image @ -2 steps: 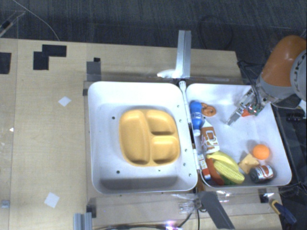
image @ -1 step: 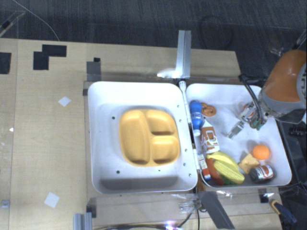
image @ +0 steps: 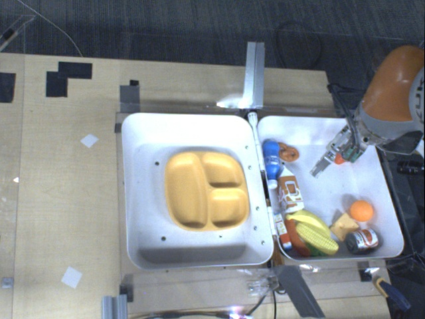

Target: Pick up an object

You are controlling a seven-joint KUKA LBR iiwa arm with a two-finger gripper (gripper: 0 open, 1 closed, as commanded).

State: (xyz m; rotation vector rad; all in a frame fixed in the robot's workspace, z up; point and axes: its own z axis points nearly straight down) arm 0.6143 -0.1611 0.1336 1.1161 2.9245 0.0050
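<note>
My gripper [image: 330,157] hangs over the upper middle of the right bin [image: 392,198], at the end of the grey arm with the orange band [image: 393,92]. A small red and green patch shows at the gripper, and I cannot tell what it is. Left of the gripper lie a blue-capped bottle [image: 271,157] and a small brown round piece [image: 288,153]. A brown and white carton [image: 289,193] lies below them. Along the bin's near edge are a yellow corn cob [image: 316,236], a yellow wedge [image: 343,226], an orange ball [image: 362,211] and a dark can [image: 362,240].
The left bin [image: 143,178] holds a yellow divided tray [image: 204,190] at its middle. A metal post [image: 255,72] stands behind the divide between the bins. The right bin has bare floor around the gripper and toward its right wall.
</note>
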